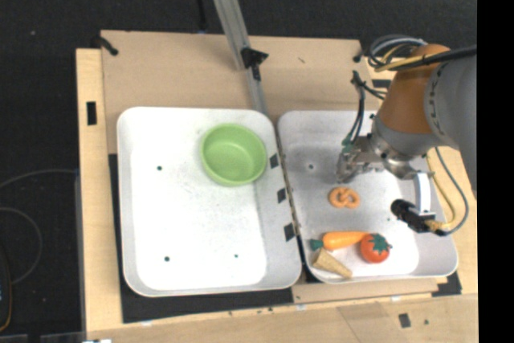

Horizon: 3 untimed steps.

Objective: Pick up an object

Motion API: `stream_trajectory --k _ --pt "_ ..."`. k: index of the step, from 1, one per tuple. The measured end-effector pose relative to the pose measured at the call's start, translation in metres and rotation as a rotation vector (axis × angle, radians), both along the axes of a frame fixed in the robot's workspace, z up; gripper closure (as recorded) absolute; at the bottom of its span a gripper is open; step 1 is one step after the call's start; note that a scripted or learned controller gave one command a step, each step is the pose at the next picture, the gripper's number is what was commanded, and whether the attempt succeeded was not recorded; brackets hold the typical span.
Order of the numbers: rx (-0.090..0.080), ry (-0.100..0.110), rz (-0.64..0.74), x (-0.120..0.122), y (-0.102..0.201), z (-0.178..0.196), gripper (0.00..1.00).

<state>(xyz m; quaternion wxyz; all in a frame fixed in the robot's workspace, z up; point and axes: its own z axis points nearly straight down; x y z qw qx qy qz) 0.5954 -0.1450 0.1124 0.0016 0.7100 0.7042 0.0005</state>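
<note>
Overhead, the gripper [347, 169] hangs in the right bin [317, 136], just above a twisted orange pretzel [344, 198]; finger state cannot be told. Nearby lie a smooth carrot [344, 239], round tomato [374, 247] and tan wedge [331, 263].

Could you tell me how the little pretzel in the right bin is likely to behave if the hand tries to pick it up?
The pretzel lies flat and looks thin, so fingers may struggle to get under it and it could slide on the smooth white bin. It looks like a small toy, probably light and stiff. Its flat shape makes rolling unlikely.
</note>
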Motion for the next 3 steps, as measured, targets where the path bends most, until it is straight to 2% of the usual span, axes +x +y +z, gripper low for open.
stream_trajectory --k 1,3 --pt "-0.001 -0.004 0.008 0.007 -0.005 0.063 1.0" --pt "-0.001 -0.004 0.011 0.013 -0.015 0.16 1.0"
